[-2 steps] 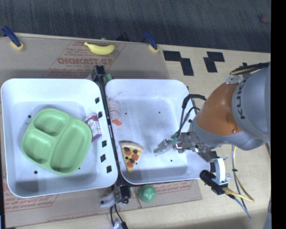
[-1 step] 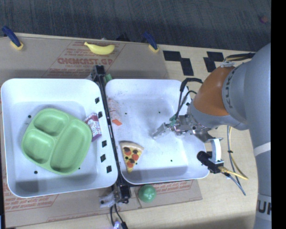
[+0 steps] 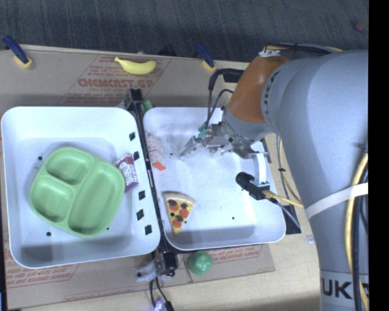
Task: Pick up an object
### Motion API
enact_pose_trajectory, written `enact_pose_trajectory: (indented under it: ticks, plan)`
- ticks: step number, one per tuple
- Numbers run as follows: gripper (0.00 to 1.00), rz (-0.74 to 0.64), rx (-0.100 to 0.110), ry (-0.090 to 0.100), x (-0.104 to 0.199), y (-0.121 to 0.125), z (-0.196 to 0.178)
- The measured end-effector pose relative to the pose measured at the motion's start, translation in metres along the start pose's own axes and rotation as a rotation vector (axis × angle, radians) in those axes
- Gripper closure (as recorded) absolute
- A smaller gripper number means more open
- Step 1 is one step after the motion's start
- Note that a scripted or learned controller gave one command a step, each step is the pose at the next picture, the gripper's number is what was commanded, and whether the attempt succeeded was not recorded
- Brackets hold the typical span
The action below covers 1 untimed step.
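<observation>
Hovering in right bin (image 3: 272, 229), gripper (image 3: 189, 146) fingers spread, grasping nothing; open floor around it. One pizza slice (image 3: 177, 210) by divider. Left bin (image 3: 16, 125): one green tray (image 3: 76, 190).

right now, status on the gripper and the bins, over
Gripper low in right bin, nothing seen between fingers. Pizza slice untouched near front left corner. Green plate in left bin.
</observation>
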State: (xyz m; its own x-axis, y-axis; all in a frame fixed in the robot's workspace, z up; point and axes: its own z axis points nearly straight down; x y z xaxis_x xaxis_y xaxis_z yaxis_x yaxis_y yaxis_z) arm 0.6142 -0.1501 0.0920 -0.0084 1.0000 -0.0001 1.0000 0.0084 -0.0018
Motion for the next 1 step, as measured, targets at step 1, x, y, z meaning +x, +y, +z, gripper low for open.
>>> enact_pose_trajectory:
  ticks: [1]
  plan:
    - [1.00,-0.002,0.001,0.001,0.0000,0.0001,-0.0101]
